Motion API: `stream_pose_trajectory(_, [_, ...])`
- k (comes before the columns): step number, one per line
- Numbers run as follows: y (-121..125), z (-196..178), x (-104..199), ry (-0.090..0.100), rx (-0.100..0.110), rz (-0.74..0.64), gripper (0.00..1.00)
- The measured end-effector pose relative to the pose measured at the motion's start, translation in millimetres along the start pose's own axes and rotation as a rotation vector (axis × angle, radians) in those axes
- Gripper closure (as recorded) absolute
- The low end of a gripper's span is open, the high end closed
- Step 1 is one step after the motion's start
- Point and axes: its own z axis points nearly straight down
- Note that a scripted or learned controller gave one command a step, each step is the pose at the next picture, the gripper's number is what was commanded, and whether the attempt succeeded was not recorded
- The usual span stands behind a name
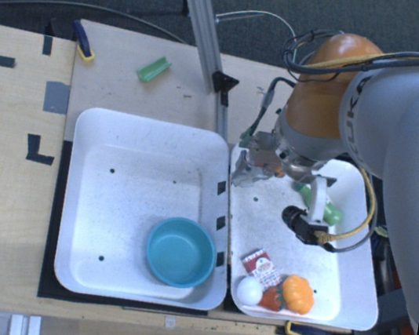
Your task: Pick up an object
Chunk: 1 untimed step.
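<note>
Pale wooden surface (0,183) carries two shallow white plastic bins side by side. Over the right bin (345,305) leans the grey arm with its orange band (333,72), its tool (261,167) low near that bin's upper left corner; whether it is spread or pressed together I cannot tell. The left bin (111,186) holds a round teal bowl (180,251). In the right bin's near corner cluster an orange fruit (298,293), a red-and-white packet (261,265), a white egg-shaped ball (249,290) and a small red piece (272,298); a green object (329,212) lies partly hidden under the arm.

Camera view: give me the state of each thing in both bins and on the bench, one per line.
Blue bowl: upright, in left bin.
White egg: near edge of right bin.
Orange fruit: beside the egg.
Red-white carton: lying flat.
Green object: partly hidden by arm.
Green clip: on bench.
</note>
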Motion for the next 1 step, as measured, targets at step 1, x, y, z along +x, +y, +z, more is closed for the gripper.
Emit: stream_pose_trajectory(1, [2.5, -6.9, 59.9, 0.000, -0.001, -0.001, 1.00])
